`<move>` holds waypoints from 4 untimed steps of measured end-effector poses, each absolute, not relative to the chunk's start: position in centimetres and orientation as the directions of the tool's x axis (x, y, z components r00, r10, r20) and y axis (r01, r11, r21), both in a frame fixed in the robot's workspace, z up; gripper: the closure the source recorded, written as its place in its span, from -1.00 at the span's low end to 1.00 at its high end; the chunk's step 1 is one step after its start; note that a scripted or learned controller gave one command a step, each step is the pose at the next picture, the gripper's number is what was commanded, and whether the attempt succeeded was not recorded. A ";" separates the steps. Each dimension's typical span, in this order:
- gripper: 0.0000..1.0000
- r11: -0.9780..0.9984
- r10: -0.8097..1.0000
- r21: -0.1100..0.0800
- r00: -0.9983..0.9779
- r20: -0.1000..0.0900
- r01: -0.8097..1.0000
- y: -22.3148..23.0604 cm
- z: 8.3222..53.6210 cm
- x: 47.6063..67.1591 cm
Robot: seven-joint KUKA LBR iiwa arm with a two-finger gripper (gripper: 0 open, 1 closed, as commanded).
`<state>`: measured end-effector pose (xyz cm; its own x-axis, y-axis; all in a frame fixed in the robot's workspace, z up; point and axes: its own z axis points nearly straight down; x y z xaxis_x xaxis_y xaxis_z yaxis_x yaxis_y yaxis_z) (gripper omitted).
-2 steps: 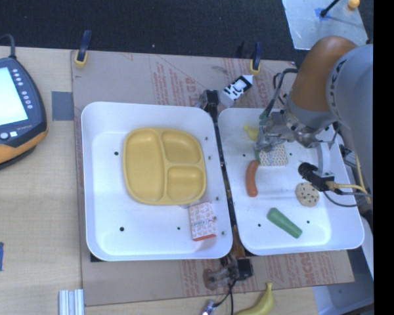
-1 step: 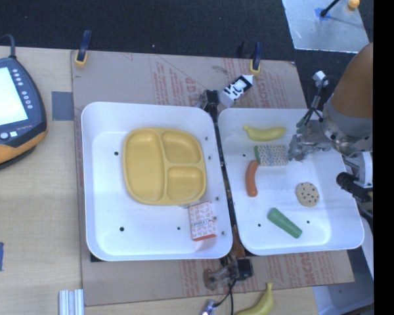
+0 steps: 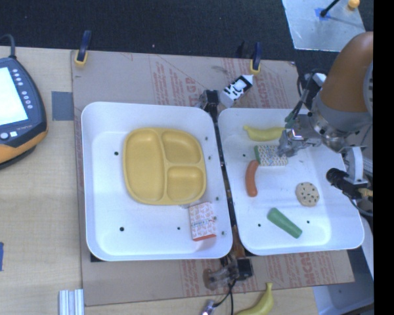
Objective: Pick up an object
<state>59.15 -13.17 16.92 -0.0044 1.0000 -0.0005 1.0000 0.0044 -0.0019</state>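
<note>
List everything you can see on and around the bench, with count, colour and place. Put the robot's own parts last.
white bins: 2, white, side by side on the bench, left bin, right bin
divided plate: 1, yellow, middle of the left bin
small carton: 1, white and red, near edge of the left bin
banana: 1, yellow, far part of the right bin
patterned block: 1, green and white, right bin, at the tool
sausage: 1, orange-red, right bin, near its left wall
cookie: 1, tan, right bin
cylinder: 1, green, near part of the right bin
second banana: 1, yellow, bench below the bins
control pendant: 1, grey and orange, left edge
clamps: 2, blue and yellow, far edge of the board, and
arm: 1, grey with orange band, from the right
tool: 1, dark, over the right bin
</note>
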 end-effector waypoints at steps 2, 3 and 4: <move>-1.00 0.004 1.000 -0.002 -0.004 -0.001 1.000 -9.7 19.3 59.3; -1.00 0.003 1.000 -0.002 -0.003 0.000 1.000 -8.7 19.2 62.3; -1.00 0.006 1.000 0.002 -0.006 -0.002 1.000 -9.4 9.5 60.0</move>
